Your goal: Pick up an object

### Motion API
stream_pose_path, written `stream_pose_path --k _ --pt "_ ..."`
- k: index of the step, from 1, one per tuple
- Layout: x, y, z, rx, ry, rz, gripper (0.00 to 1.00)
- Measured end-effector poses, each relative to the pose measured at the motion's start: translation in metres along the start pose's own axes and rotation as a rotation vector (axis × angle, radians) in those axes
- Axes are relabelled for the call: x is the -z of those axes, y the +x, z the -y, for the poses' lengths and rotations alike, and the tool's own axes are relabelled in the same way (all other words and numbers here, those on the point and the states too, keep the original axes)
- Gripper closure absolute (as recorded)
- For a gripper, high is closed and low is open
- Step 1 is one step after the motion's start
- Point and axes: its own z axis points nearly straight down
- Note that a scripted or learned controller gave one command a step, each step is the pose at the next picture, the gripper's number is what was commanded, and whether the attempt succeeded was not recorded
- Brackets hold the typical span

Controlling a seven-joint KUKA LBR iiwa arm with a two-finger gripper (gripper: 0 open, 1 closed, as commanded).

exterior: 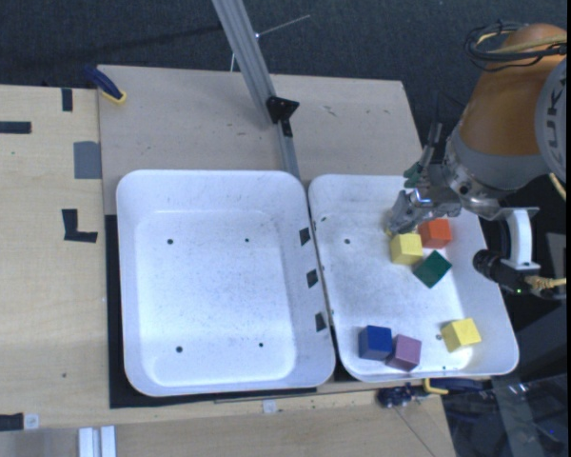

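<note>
1. Camera view: gripper (403,219) low in the right bin (347,293), near its far side.
2. Just beside and touching, perhaps, a yellow block (406,248); orange block (437,231) right of it, green block (432,268) just below.
3. Jaw state impossible to tell; nothing visibly held.
4. Near front wall: blue block (375,341) against purple block (405,350), second yellow block (462,333) apart.
5. Left bin (133,255) alongside.

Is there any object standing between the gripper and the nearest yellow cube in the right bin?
Nothing visible does. The gripper hangs just above the upper yellow cube in the right white bin; the orange cube and dark green cube lie beside it.
</note>
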Motion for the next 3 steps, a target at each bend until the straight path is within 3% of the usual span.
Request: stream_pose_path --k 3 --pt "-0.045 0.153 -0.045 0.000 0.001 0.001 1.00"
